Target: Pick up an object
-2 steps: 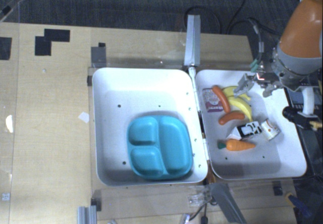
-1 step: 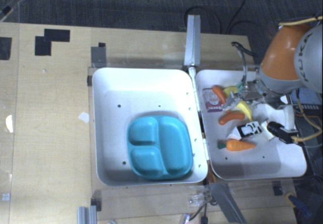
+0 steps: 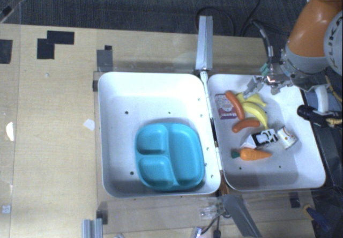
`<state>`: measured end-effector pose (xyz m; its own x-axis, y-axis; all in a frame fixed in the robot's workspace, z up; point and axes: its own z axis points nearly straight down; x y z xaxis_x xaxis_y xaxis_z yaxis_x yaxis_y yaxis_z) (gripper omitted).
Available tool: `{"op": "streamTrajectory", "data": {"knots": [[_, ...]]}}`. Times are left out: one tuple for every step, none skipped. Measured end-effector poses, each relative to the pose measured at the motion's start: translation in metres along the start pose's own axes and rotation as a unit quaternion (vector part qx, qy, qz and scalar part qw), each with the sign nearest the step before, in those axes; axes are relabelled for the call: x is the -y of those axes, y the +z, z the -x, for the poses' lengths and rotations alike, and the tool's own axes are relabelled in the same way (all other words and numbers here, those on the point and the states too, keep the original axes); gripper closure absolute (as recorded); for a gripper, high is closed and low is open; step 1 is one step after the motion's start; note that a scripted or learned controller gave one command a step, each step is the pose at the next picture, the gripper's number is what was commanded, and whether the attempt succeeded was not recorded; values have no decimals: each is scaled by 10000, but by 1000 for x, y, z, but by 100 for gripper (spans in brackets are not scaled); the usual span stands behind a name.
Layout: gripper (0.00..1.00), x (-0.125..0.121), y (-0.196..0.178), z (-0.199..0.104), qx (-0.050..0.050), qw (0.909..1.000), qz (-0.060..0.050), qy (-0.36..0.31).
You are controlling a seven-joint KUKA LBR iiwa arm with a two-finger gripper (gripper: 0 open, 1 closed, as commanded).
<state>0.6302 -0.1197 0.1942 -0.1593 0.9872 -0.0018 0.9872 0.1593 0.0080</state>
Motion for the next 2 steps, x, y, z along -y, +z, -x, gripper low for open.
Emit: {"op": "streamTrajectory", "data": {"knots": [[100, -2, -12, 0, 7, 10000, 34, -9], [100, -33, -117, -47, 3, 9889, -5, 1483]]}}
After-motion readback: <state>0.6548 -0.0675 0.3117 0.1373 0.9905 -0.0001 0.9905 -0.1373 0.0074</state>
